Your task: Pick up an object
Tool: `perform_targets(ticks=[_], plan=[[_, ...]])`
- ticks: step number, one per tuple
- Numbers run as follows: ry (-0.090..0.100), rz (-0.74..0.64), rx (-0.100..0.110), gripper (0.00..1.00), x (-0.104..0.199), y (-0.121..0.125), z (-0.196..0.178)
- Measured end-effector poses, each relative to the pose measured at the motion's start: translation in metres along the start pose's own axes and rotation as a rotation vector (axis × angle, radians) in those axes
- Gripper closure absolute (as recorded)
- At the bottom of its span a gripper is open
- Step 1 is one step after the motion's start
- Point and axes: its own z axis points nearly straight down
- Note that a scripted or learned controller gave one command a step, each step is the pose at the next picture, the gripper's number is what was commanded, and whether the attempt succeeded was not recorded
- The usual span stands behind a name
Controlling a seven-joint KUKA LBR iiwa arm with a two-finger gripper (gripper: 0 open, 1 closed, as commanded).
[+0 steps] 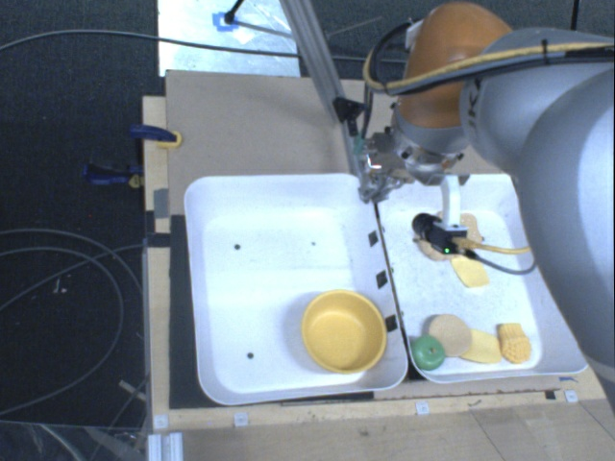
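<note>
The pickable things are lying in the two bins, most of them in the right bin (503, 200). Along its near edge a green ball (428, 353) is sitting in the corner by the divider, touching a tan round disc (449, 333). A pale yellow slice (483, 350) is lying against the disc's far side, and a ridged orange-yellow piece (515, 343) is sitting just beside the slice. Farther up the same bin a yellow wedge (471, 273) is lying apart from that group. Above it a tan flat piece (470, 225) is showing only in part.

A yellow bowl (343, 331) is sitting upright in the near right corner of the left bin (259, 248).

The tool (370, 188) is hanging over the far end of the rim where the two bins are meeting, well apart from all of these things. I cannot tell how far open it is, and nothing is showing in its hold. The grey arm (548, 123) is reaching in from the right.

Both bins are resting on the brown bench (250, 123), and a blue clamp (154, 134) is gripping its left edge.
</note>
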Motion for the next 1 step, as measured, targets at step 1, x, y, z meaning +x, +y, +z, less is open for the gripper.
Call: perform_targets(ticks=[1], plan=[[0.0,0.003,-0.001,1.0,0.0418,-0.0084,-0.0033]])
